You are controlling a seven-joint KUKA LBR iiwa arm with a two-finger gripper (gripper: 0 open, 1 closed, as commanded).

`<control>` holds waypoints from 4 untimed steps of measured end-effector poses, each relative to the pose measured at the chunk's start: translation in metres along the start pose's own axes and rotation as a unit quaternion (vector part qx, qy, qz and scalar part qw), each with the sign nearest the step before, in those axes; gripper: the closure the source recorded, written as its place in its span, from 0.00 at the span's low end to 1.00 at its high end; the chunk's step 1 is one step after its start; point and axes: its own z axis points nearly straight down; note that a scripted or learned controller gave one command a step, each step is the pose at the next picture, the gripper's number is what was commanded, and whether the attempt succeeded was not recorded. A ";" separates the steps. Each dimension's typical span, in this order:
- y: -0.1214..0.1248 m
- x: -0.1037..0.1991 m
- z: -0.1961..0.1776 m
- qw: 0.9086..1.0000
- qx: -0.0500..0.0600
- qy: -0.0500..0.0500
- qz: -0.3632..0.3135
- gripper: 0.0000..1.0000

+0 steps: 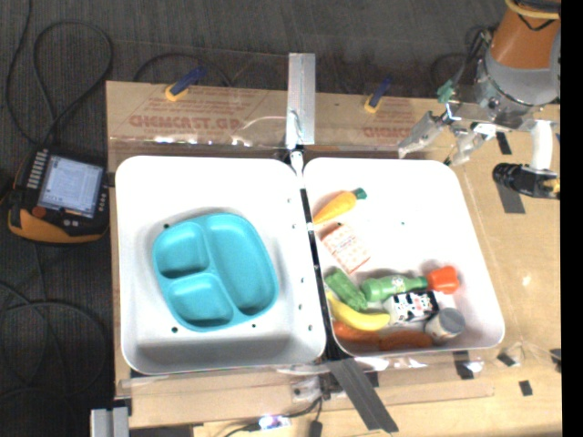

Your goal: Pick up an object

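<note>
My gripper (435, 146) hangs over the bench just beyond the far right corner of the right bin (474, 235), open, with nothing between its fingers. Inside that bin an orange carrot (334, 204) lies near the far left corner, and a red and white packet (347, 247) sits below it. Along the near wall is a pile: a green bottle (387, 289), a yellow banana (357, 317), a black and white can (412, 307) with a grey end, and an orange-red piece (443, 279).
The left bin (137, 244) holds a blue divided plate (214, 269). A metal divider post (301, 98) stands at the back between the bins. A tablet-like pendant (64, 194) lies on the floor at the left. The right bin's far right floor is bare.
</note>
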 end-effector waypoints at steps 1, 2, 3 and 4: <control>-0.012 0.001 -0.047 0.996 0.000 -0.001 0.087 0.00; -0.046 0.046 0.091 0.998 0.001 0.001 0.055 0.00; -0.028 0.047 0.205 1.000 0.000 0.001 -0.018 0.00; -0.115 0.001 0.208 0.993 -0.006 -0.001 -0.115 0.00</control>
